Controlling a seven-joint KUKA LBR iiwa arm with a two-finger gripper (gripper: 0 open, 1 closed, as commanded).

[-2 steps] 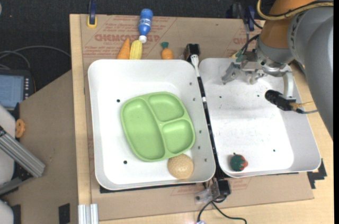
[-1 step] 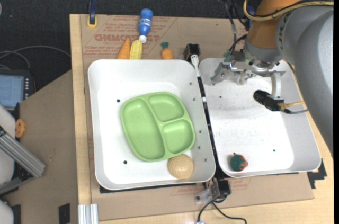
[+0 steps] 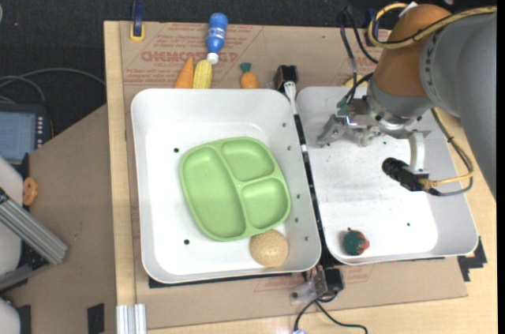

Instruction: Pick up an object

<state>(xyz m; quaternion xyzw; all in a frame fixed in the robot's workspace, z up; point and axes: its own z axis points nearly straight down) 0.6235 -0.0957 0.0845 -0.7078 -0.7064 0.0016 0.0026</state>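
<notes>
Metal fingers (image 3: 330,132) apart over smooth white bin (image 3: 355,194)

I see my arm (image 3: 465,48) as a thick grey cylinder with an orange band above the wrist, yellow and black cables looping round it, and metallic hardware at the gripper (image 3: 359,127).
</notes>
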